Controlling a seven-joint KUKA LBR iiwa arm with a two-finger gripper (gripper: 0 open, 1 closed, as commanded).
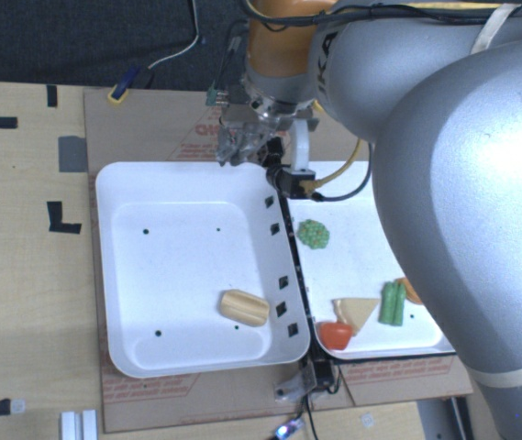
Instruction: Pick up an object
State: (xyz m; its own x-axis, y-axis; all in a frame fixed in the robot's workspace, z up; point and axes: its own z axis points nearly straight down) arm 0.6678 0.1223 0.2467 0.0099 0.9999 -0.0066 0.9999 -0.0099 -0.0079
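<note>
Bread roll (244, 307) lies in the left bin (123, 200), low and toward its right wall, well apart from your gripper (242, 145).

From the gripper at the bin's far edge, you find the roll nearer the camera, its long axis running left to right with a slight tilt. Across the divider, the right bin (352, 264) holds a broccoli floret (313, 235), tomato (335, 335), cheese wedge (356, 312) and green piece (392, 302); the arm (453, 154) cuts off that bin's right side. You cannot tell how far the gripper is parted; nothing visible in it.

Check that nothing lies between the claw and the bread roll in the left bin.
Nothing visible does. The claw hangs over the far rim of the left bin; the bread roll lies near its front right corner, with only bare white floor between them.
</note>
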